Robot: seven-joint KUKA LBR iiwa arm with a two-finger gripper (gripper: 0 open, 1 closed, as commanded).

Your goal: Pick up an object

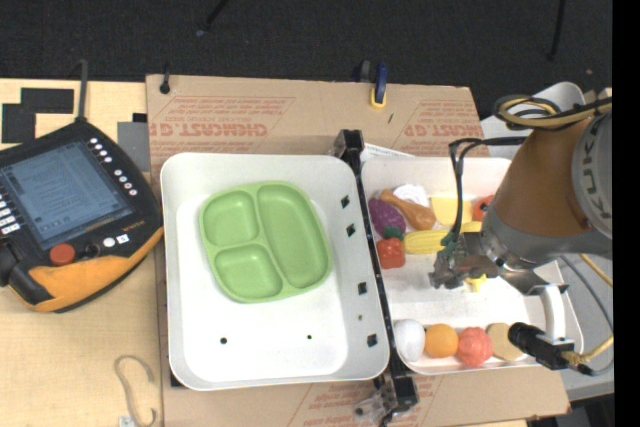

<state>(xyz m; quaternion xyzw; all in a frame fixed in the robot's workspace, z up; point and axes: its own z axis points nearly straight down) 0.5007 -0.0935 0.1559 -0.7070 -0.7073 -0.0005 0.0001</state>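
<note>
A brown cardboard sheet (300, 115) covers the surface; red print on it shows upside down from this view and I cannot read it with certainty. On it sit two shallow white bins side by side. The left white bin (190, 315) holds a light green plastic tray with three compartments (265, 241), lying at a slight tilt to the bin's walls. The grey arm with its orange band (545, 190) reaches in from the right over the right white bin (420, 305). A black and orange handheld control pendant with a screen (70, 215) lies at the far left.

The end effector (458, 272) hangs low over the middle of the right bin; whether it is wide or narrow I cannot tell.

Just to its left lies a yellow corn cob toy (425, 241), long axis running left to right. Beyond that are a purple toy (387, 213), an orange-brown drumstick-shaped toy (410, 208) pointing far-left, and a small red toy (391, 253). Along the near wall stand a white egg (409, 337), an orange ball (441, 341) and a pink-red ball (475, 345) in a row.
</note>
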